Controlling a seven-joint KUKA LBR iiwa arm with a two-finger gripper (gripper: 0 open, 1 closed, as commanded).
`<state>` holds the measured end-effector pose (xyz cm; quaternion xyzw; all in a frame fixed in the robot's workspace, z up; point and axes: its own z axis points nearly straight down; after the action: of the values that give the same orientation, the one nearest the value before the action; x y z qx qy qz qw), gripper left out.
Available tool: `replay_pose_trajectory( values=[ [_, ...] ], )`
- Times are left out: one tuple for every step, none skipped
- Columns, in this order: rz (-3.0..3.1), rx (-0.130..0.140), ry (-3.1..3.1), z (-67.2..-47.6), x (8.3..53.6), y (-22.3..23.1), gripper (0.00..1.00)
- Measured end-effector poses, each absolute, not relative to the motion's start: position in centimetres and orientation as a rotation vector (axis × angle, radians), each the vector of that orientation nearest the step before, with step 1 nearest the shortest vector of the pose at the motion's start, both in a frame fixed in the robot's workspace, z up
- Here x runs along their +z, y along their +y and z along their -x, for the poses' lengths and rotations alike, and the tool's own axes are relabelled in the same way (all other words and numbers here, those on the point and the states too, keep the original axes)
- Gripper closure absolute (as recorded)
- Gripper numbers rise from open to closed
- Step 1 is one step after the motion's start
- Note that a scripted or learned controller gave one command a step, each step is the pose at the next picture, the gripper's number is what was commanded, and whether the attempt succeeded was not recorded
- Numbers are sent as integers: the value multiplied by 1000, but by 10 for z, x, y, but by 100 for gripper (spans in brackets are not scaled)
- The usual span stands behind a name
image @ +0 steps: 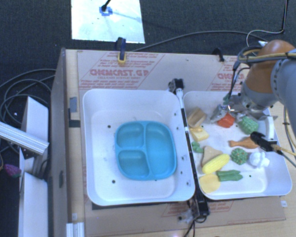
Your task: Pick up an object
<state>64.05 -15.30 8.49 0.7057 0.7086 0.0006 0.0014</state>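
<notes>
While lying crosswise, red piece (226, 122) below gripper (222, 111), finger state unclear, right bin (281, 179)

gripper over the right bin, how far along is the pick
Done: the arm has reached into the right bin, and the gripper sits low beside a red piece. In hand: nothing visibly held. Left: grasping and lifting an item. The blue tray lies in the left bin.

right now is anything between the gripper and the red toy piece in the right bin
Nothing visible does. The gripper sits at the upper edge of the red toy piece in the right white bin, with no other toy between them.
</notes>
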Motion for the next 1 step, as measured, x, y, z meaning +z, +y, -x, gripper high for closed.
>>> replay_pose_trajectory(
  values=[
    [-2210, 6, 2224, -642, 96, -153, 100]
  ],
)
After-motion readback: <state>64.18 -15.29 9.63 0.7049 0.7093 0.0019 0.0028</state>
